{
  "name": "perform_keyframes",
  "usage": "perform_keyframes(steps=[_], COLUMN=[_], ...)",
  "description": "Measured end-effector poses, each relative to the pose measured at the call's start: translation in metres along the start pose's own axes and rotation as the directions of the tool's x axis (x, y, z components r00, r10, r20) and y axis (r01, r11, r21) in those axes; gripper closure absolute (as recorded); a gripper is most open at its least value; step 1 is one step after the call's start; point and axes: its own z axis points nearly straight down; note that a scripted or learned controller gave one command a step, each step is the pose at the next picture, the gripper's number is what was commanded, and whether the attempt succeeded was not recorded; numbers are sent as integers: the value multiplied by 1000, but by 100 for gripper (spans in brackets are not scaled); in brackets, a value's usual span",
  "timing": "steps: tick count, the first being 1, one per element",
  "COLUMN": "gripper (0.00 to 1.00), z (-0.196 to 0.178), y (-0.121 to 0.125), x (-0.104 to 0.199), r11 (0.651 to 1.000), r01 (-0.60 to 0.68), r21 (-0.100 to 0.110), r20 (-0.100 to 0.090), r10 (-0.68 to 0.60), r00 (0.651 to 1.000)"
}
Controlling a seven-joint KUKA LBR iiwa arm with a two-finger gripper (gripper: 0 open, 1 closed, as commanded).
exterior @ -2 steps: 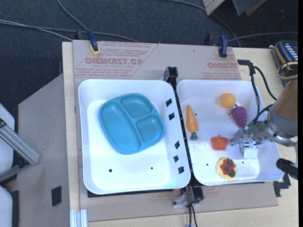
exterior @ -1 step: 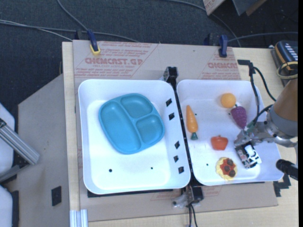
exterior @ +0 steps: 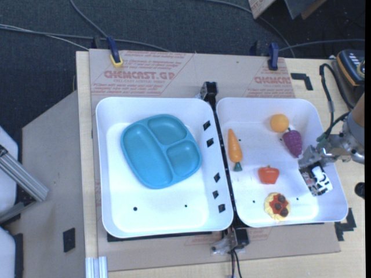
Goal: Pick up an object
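**A:** As the gripper (exterior: 316, 178) hangs over the right side of the right bin (exterior: 324, 120), close to its wall, which object do you want to take?

**B:** What is nearest to it?

**A:** The purple toy (exterior: 293, 142), maybe a bunch of grapes. It lies just beside the gripper, towards the back of the bin, with the small orange ball (exterior: 279, 122) almost touching its far end. The red piece (exterior: 268, 174) and the yellow round piece (exterior: 277, 205) with dark dots lie a bit further, towards the middle and the front. The carrot (exterior: 234, 146) lies near the divider, well apart.

**B:** Is the gripper open?

**A:** I cannot tell; it looks too small and too mixed in black and white. You see nothing held in it.

**B:** How will the purple toy handle?

**A:** I judge it is light, hollow plastic, stiff and rather smooth, with a bumpy, rounded body. You should take it across the narrow width, at the middle of its length, because a grip near the tapered end can squeeze it out. The orange ball can roll away if you touch it.

**B:** And the left bin (exterior: 110, 213)?

**A:** It carries the blue divided plate (exterior: 161, 150), which is flat and wide, so hard for you to pinch.
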Motion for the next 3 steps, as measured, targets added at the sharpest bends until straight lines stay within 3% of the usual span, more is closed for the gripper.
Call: perform_keyframes(steps=[1,3], gripper=[100,100], z=[-33,-48], y=[1,17], x=[0,93], r11=[1000,1000], r01=[1,5], r21=[3,4], r20=[-1,-4], r10=[-1,-5], r00=[1000,1000])
